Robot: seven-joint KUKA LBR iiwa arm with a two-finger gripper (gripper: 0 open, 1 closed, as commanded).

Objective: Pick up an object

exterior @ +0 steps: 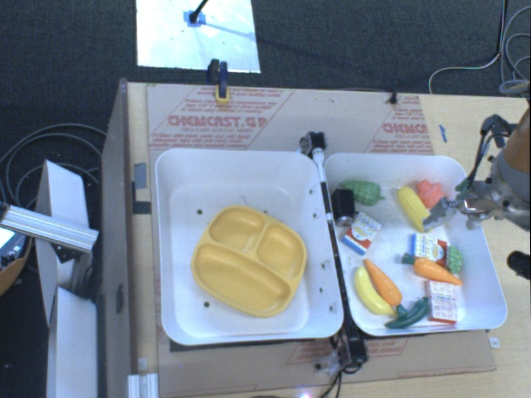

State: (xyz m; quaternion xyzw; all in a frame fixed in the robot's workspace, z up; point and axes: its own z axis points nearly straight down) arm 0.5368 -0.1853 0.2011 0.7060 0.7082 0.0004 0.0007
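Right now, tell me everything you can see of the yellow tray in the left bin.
The yellow tray is a glossy, plastic-looking meal tray with rounded corners and three compartments: one long section along its lower edge and two smaller ones above it. It lies flat on the floor of the left bin, turned at a slant to the bin's walls and sitting roughly in the middle. Its compartments hold nothing. It touches only the bin floor, apart from the gripper over the right bin.

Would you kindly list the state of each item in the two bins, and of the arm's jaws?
yellow tray: lying flat in the left bin, nothing in its compartments.
corn cob: lying in the right bin, beside the jaws.
banana: lying flat, a carrot against it.
small cartons: lying flat.
gripper: low over the right bin, holding nothing visible.
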